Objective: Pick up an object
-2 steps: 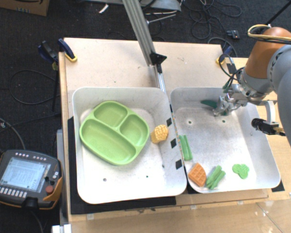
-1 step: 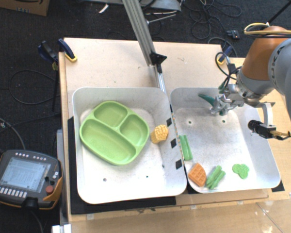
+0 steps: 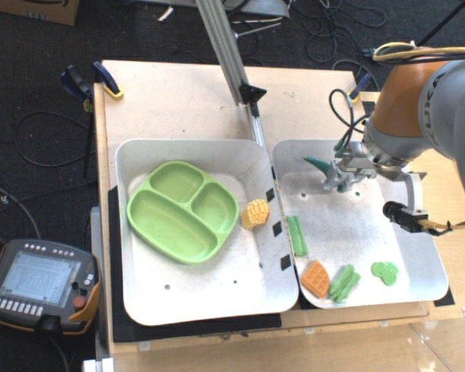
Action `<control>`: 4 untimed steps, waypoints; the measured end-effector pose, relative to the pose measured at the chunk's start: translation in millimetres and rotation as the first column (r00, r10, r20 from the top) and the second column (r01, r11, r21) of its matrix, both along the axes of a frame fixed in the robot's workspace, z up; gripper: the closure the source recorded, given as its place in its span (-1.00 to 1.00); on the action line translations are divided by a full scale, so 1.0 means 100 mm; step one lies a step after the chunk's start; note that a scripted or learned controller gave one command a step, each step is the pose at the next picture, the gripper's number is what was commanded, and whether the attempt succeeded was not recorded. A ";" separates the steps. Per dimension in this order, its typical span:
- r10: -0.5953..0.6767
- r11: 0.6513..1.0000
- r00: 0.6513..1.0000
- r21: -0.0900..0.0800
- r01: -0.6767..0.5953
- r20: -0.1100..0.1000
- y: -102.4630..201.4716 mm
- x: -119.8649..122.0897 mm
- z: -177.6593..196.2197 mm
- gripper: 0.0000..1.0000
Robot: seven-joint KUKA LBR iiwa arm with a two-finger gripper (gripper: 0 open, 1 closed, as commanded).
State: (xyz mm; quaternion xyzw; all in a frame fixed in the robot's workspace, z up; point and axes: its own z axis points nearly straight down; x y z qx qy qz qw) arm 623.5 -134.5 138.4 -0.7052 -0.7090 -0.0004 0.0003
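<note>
My gripper [image 3: 337, 180] hangs low over the far part of the right bin [image 3: 418, 285]. A dark teal pointed piece [image 3: 318, 163] lies just to its left, touching or nearly touching it; I cannot tell whether it is gripped. Nearer the front of this bin lie a green stick [image 3: 296, 235], an orange waffle-like piece [image 3: 315, 278], a green pod [image 3: 343, 282] and a small green leafy piece [image 3: 384, 271]. The left bin [image 3: 139, 301] holds a green divided plate [image 3: 183, 210], and a yellow corn piece [image 3: 254, 213] lies beside the plate's right edge.
A slanted aluminium pole [image 3: 226, 41] rises from the bench behind the bins. Black clips [image 3: 279, 227] sit along the seam between the bins. A cable plug [image 3: 403, 217] hangs at the arm's right. A teach pendant [image 3: 39, 281] rests off the bench at the lower left.
</note>
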 end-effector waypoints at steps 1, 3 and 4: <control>-0.006 1.000 1.000 -0.004 0.006 0.009 -0.20 0.03 1.00 1.00; -0.002 1.000 1.000 -0.003 0.002 0.010 0.24 -0.05 0.92 1.00; -0.007 1.000 1.000 -0.001 0.007 -0.005 0.07 0.03 -0.48 1.00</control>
